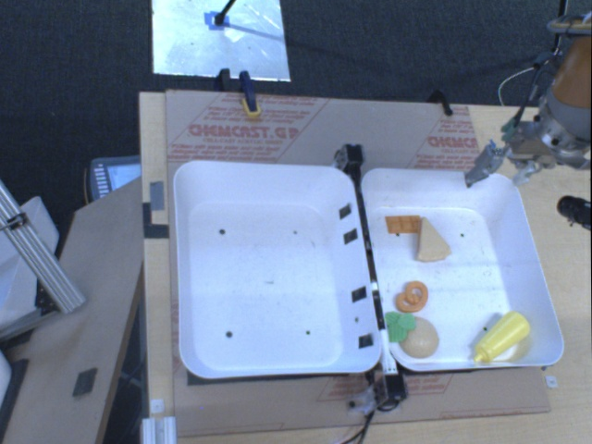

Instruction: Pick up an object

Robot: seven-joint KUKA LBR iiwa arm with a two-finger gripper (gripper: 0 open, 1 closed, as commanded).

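The right bin holds several small items. An orange square piece lies beside a tan wedge near the bin's back left. Toward the front sit an orange ring, a green piece and a beige round lump touching it. A yellow bottle-shaped toy lies at the front right. My gripper hangs above the bin's back right corner, open, with nothing between its fingers, well away from all the items.
The left bin stands beside the right one, joined along a black-clipped middle seam. Both rest on a cardboard sheet. A shiny metal plate lies behind the bench.
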